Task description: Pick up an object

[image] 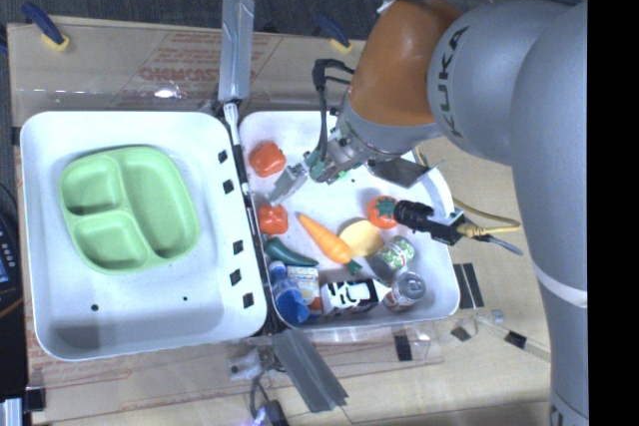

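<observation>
- In the bin on the view's right (285,127), up near its top-left corner, there's an orange-red round fruit (266,158), lying loose on the white floor.
- Just below and to the right of it hangs the gripper (296,179), tip angled down and left, close beside that fruit. Open or clenched? I cannot tell from this angle.
- Right under the gripper, tight against the wall between the bins, sits a second red fruit (273,218), loose as well.
- Moving outward, a carrot (324,237) lies on a slant across the middle of the bin, its lower end right up against a yellow lemon (360,236).
- Just above the lemon is a red tomato with a green top (381,211).
- Below the lemon to the right, a green can (395,254) is tipped over, and beneath it a silver can (408,289) sits near the bottom-right corner.
- Along the bottom wall there's a black-and-white box (349,293), with a blue bottle (290,296) beside it in the bottom-left corner and a dark green vegetable (285,251) just above the bottle.
- The arm (469,65), grey with its orange band, reaches in from the right and covers the bin's upper-right part.
- Over in the left-hand bin (120,306), a green divided plate (125,205) with three compartments lies flat, well apart from the gripper.
</observation>
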`<state>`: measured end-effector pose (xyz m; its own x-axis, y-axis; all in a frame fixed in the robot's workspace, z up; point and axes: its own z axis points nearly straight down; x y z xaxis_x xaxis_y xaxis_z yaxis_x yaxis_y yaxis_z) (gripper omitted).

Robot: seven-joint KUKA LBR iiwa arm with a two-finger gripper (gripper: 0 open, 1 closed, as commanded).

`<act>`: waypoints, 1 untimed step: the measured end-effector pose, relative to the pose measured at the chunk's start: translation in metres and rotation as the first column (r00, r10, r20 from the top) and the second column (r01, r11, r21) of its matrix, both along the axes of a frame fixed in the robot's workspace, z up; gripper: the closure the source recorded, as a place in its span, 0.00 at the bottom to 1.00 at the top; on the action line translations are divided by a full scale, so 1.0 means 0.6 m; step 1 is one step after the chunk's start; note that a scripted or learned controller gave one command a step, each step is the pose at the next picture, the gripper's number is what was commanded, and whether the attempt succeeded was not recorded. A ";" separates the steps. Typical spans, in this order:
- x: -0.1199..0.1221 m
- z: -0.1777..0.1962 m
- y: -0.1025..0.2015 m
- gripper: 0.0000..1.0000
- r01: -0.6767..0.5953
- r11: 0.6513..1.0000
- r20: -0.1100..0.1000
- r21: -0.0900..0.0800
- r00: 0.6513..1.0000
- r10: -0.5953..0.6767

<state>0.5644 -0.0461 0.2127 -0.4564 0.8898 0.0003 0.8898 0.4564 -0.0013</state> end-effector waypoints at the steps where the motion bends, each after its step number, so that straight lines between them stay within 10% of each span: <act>1: -0.060 -0.036 -0.060 0.00 -0.403 0.915 -0.001 0.001 0.915 0.403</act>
